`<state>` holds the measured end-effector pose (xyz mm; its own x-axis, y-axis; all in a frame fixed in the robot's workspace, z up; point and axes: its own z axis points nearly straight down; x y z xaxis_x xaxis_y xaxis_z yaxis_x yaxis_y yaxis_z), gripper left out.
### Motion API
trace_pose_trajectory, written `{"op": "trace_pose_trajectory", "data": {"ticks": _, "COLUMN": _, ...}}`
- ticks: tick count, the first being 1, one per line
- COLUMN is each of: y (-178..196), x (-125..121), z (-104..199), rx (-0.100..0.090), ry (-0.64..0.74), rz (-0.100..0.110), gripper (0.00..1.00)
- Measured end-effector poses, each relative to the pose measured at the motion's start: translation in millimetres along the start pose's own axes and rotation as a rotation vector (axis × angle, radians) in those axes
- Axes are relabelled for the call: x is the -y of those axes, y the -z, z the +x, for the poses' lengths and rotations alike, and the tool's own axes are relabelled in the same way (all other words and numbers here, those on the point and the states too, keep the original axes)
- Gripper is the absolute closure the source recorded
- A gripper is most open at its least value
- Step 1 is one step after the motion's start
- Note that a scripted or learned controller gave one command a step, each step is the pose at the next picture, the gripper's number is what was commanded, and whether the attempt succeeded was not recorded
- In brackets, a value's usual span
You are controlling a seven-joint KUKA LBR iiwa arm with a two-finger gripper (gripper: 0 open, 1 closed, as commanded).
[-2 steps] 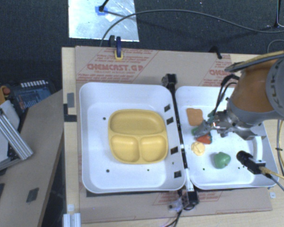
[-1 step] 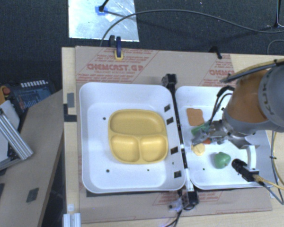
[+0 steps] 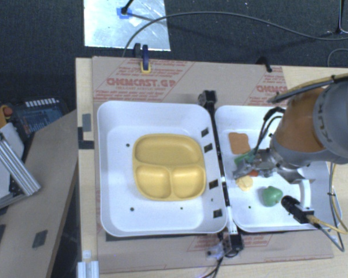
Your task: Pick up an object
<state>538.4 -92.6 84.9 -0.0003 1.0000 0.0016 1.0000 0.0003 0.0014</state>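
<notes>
Red "CHEMCAST GP" print on the brown protective sheet (image 3: 162,77) covering the tabletop (image 3: 81,97), readable above the left bin; more of the same print at upper right, partly cut off. Left bin (image 3: 113,213) holds a yellow three-compartment tray (image 3: 165,165), its long axis running roughly left-right, single big compartment toward the far side. Right bin (image 3: 243,222): orange-brown flat piece (image 3: 239,142) near the far left part, roughly square so no clear long axis; small yellow object (image 3: 244,182) below it; green rounded object (image 3: 271,196) further right, nearer the front edge. End effector (image 3: 250,165) sits low over the right bin between the orange piece and the yellow object; can't tell its finger state. Something green-red is at its tip, unclear.
</notes>
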Motion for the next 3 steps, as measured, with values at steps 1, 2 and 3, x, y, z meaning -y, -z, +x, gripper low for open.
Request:
{"op": "trace_pose_trajectory", "data": {"ticks": 1, "y": 11, "x": 0, "z": -1, "rx": 0.002, "ry": 0.0, "rz": -0.001, "gripper": 1.0}}
{"op": "trace_pose_trajectory", "data": {"ticks": 2, "y": 62, "x": -12, "z": 3, "rx": 0.002, "ry": 0.004, "rz": -0.005, "gripper": 1.0}}
{"op": "trace_pose_trajectory", "data": {"ticks": 3, "y": 125, "x": -19, "z": 2, "rx": 0.003, "ry": 0.004, "rz": -0.008, "gripper": 1.0}}
